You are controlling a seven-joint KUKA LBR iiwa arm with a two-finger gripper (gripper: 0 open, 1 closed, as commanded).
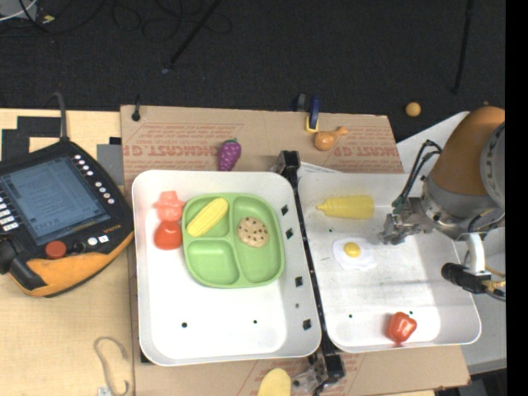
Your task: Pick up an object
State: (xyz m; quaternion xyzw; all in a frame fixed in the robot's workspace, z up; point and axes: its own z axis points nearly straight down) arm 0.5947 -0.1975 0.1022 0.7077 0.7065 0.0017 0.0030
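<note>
Hand low over right bin, right of frame; fingers too small/dark, can't tell if apart or together. Nearby in same bin: mustard upper left of hand, egg just left, pepper lower centre. Tray w/ corn + cookie in left bin.
</note>
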